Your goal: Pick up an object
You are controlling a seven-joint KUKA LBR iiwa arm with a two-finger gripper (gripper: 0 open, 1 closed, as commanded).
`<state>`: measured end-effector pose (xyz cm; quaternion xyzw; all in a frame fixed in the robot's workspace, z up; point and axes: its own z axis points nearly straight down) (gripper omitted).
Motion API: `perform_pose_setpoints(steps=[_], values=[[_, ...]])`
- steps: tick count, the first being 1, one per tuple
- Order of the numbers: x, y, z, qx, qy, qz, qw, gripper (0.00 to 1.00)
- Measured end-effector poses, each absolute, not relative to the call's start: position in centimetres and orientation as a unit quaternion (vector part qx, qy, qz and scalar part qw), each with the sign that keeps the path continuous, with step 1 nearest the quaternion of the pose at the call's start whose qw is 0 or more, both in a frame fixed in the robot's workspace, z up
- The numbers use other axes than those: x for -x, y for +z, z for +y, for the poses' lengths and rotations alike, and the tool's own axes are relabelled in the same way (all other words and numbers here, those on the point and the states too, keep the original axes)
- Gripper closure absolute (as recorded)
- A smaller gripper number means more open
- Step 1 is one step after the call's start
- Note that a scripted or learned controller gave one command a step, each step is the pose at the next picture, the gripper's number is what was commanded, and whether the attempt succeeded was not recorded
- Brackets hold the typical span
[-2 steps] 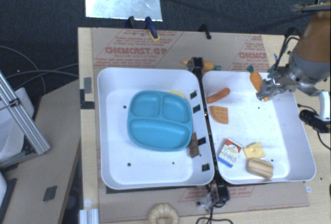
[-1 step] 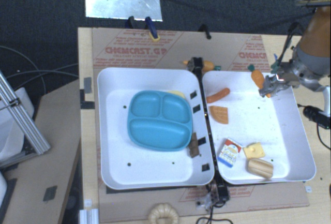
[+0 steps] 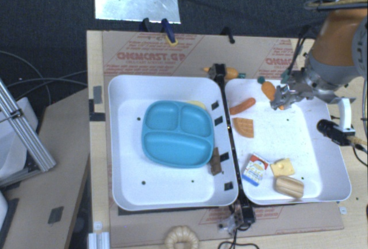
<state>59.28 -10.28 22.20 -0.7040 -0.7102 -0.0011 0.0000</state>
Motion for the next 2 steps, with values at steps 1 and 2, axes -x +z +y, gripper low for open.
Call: perform_pose_setpoints(steps=[1, 2], values=[[-57.0, 22.0, -4.6, 0.704, -0.0007, -0.710, 0.001, 1.00], [-56.7, 22.1, 0.1, 0.704, -0.0009, -0.711, 0.001, 1.00]])
